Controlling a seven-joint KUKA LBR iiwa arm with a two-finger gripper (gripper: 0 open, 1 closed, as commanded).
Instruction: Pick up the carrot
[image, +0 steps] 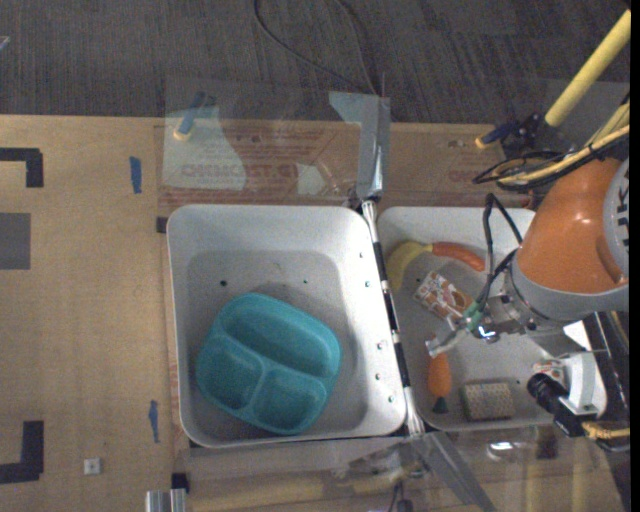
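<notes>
The carrot lies in the right bin, near its front edge, standing almost straight towards the camera. Going from large to small: the arm covers much of this bin, the teal divided plate sits in the left bin, and a grey sponge-like block rests just beside the carrot. The gripper hangs just above the carrot's upper end; if its fingers are spread or closed, I cannot tell. The risk, I think: a descent off centre could push the carrot against the bin wall, or the fingers could slip off its narrow, round body.
</notes>
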